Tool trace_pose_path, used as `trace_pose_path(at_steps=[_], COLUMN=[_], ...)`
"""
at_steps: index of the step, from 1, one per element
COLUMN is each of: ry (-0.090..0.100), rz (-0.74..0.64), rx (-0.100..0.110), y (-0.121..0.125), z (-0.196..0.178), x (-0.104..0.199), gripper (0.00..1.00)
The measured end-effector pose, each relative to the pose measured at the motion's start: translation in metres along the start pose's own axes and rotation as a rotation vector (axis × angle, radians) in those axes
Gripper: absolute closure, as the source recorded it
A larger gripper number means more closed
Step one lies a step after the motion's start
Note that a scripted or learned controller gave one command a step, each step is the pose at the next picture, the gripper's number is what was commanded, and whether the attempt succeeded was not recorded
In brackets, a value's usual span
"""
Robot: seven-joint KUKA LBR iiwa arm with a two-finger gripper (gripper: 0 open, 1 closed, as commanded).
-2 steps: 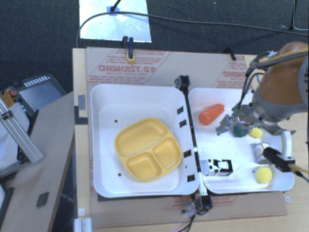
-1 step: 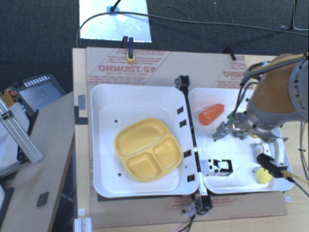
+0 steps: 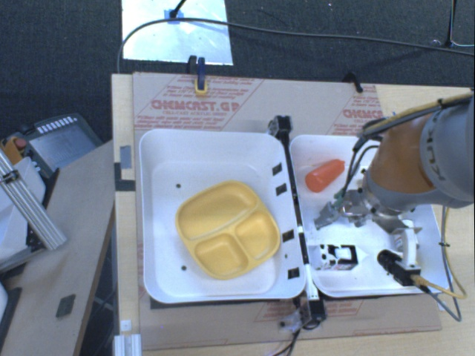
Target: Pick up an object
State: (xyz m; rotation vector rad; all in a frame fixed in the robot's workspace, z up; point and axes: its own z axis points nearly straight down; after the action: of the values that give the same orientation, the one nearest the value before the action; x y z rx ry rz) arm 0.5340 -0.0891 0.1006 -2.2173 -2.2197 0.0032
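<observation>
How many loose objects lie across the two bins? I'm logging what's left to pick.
2 that I can see: a yellow divided tray in the left bin, and an orange object in the right bin. The arm may hide more there.

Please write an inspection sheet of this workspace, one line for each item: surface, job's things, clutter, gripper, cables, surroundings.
Surface: cardboard-covered bench bearing a left white bin and a right white bin.
Job's things: yellow divided tray lying in the left bin; orange object in the right bin's far part.
Clutter: small black and white item near the right bin's front edge.
Gripper: gripper low over the right bin, between the orange object and the small item; nothing seen between its fingers.
Cables: black cable across the dark floor; cables at the arm's wrist.
Surroundings: shiny plate on the floor; side table with equipment at the left.
</observation>
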Motion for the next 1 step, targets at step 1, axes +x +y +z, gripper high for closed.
trace_pose_path(at_steps=[1], ry=[-0.001], rz=[0.000], rx=[-0.003], y=[0.0004], z=[0.0169], x=[0.0004], gripper=[0.00])
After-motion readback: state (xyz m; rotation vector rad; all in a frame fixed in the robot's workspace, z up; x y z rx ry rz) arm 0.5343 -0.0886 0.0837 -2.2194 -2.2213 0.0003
